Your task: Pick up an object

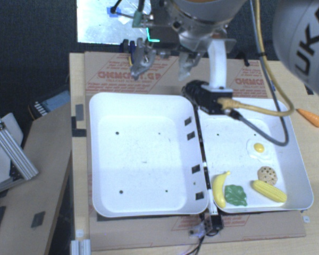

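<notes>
While its hand (162, 68) hangs open, toys (235, 195) lie apart.

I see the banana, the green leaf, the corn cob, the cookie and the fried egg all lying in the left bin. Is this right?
Not quite: the camera view shows them in the right bin, not the left one. The banana, green leaf, corn cob, cookie and fried egg all lie there.
</notes>
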Available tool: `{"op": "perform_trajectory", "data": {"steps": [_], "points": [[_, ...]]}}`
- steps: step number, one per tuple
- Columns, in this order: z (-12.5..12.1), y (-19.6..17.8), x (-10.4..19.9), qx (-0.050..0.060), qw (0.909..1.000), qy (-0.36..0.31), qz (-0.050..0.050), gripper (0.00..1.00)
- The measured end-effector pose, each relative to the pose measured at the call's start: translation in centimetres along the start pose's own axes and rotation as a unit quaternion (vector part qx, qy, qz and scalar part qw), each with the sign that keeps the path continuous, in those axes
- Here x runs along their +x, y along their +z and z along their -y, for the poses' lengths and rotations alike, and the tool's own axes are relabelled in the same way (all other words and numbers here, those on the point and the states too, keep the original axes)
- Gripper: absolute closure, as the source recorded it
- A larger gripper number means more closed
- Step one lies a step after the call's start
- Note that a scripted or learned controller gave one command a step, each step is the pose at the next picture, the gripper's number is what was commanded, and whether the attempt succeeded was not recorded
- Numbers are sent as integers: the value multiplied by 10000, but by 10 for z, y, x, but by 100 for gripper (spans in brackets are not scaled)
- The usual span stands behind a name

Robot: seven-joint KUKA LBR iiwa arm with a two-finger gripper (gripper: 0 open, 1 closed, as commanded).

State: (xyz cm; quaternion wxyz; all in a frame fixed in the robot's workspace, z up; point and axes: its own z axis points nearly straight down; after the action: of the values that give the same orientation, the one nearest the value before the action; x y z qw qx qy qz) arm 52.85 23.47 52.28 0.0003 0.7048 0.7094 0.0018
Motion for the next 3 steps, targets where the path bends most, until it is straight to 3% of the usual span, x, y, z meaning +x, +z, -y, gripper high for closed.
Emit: {"op": "perform_trajectory", "data": {"steps": [1,2,3], "points": [[0,-11,0,-12,10000,-12,-9,100],[-98,69,-3,17,10000,45,24,100],[-94,63,-1,8,10000,31,7,0]]}}
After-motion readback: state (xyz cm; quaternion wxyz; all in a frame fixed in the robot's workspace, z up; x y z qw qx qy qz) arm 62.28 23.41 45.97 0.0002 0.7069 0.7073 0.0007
